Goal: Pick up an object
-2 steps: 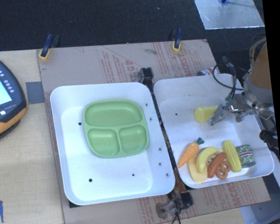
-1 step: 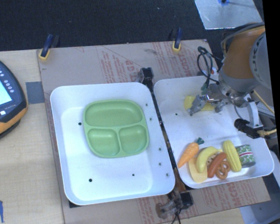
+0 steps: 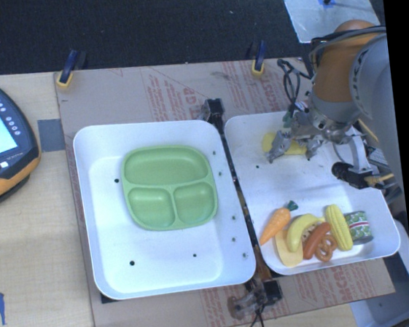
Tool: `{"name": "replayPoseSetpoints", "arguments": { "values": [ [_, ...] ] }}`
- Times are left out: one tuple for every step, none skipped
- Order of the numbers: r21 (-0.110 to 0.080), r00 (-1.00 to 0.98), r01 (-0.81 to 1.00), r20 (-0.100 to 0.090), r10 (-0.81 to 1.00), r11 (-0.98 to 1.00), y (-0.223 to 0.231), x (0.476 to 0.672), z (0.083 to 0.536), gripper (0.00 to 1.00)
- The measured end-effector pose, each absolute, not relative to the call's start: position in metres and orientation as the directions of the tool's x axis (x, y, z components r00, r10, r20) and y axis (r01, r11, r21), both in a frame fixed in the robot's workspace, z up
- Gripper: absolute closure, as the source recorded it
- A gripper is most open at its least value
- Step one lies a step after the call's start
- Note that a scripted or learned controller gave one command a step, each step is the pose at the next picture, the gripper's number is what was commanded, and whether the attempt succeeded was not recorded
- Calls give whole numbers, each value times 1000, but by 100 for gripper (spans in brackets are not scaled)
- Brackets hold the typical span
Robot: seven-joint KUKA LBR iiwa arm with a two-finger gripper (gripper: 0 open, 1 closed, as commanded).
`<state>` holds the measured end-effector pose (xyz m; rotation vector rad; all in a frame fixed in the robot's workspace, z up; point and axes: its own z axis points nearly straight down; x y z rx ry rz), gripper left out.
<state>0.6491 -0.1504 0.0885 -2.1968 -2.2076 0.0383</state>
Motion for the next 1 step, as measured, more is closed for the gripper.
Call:
{"name": "replayPoseSetpoints", "arguments": {
  "values": [
    [-4, -5, 1000, -2, 1000, 5, -178, 600, 92, 0]
  ]
}}
